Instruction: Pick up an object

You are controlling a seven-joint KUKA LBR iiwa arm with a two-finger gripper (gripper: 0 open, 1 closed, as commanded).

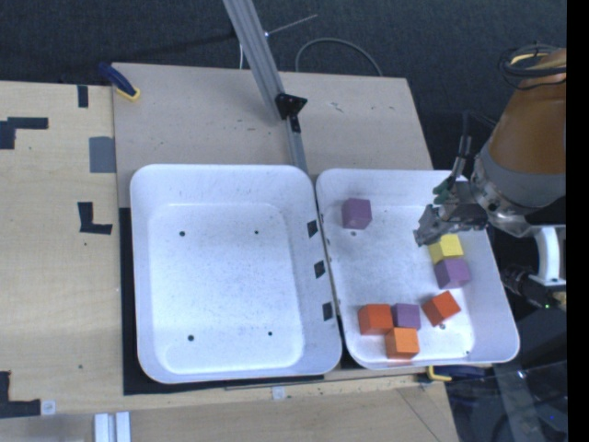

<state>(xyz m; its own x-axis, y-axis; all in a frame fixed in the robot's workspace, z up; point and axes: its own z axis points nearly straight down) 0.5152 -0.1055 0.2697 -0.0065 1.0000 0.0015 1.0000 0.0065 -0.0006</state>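
Here's the counter (212, 122), a pale wood top, lightly scuffed. Two white bins sit on it side by side, touching along the middle: the left bin (147, 191) at centre frame, the right bin (502, 334) toward lower right. A dark mat (129, 339) peeks out under the left bin's lower left edge. At upper left, a blue and yellow item (120, 81) lies by the counter's corner. A grey metal rail (253, 40) slants down from the top to the bins' seam.

Light fell evenly and fairly bright from above, with no hard glare on the white bins (225, 178). Shadows stayed soft and short beside the blocks (357, 214). The picture was low in resolution, slightly grainy, and softest near the arm (529, 145).
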